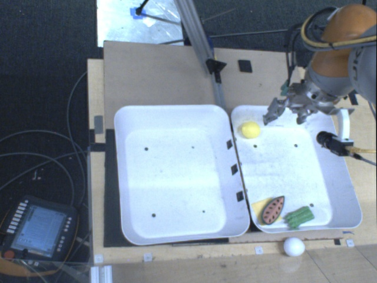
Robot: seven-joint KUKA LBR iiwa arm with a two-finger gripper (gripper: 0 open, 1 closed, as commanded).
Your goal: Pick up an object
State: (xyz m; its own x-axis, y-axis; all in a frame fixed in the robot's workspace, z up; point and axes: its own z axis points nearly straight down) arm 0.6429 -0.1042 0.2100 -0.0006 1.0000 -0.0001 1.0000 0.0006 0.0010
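Objects: one yellow ball just left of fingers | one red-brown piece, one green piece well below | gripper fingers spread, holding nothing

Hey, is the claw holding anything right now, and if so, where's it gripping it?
Nothing is held. The claw hangs open above the far end of the right bin, with nothing between its fingers. The yellow ball lies apart from it on the bin floor.

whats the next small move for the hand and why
Probably shift the hand a little toward the left bin and lower it over the yellow ball. The ball lies near the right bin's top left corner, close beside the hand and apart from the other items.
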